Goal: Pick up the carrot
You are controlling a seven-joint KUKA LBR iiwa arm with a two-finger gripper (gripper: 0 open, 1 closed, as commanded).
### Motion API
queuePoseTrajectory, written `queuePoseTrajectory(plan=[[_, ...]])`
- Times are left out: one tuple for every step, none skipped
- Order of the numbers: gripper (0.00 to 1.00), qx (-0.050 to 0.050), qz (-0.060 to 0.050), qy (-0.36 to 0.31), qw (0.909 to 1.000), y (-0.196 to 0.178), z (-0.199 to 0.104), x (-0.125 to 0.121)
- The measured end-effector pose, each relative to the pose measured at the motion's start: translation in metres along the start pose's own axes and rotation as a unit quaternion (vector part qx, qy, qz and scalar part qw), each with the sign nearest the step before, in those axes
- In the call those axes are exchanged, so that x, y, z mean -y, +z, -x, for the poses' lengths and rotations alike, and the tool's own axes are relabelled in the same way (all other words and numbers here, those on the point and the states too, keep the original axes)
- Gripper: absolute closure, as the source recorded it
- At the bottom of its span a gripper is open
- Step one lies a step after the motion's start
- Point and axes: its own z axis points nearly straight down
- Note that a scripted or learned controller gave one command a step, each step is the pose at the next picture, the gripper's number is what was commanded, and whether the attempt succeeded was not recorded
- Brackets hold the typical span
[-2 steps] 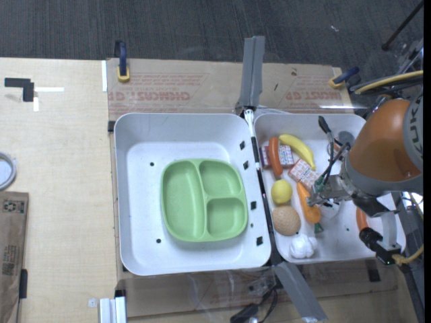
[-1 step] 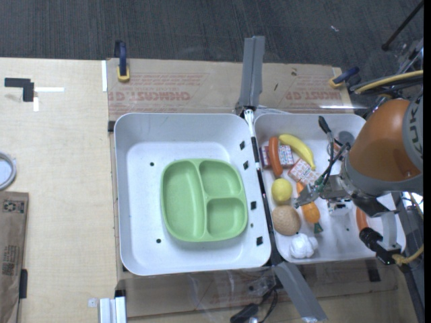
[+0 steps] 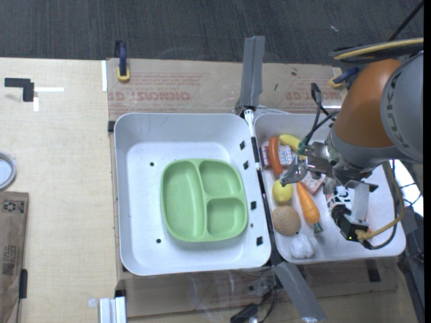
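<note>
The carrot [image 3: 308, 203] lies at five o'clock just beside the gripper [image 3: 294, 173], long axis running eleven to five; whether the jaws are apart I cannot tell.

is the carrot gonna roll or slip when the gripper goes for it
The carrot is tapered and rounded with a smooth-looking skin, so it may slip toward its thin end under a pinch. It probably won't roll far: it lies beside a brown round item and a yellow lemon-like piece. It looks stiff, likely a light plastic toy.

A robotics lab: taped bench [image 3: 54, 113], 2 bins [image 3: 128, 180], clamps [image 3: 121, 69].
</note>
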Motion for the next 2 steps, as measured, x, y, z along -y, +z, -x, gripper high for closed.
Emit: queuePoseTrajectory(plan=[[0.0,0.0,-0.001,0.001,1.0,0.056,0.053,-0.001],[0.0,-0.002,0.008,-0.052,0.9986,0.088,0.058,-0.003]])
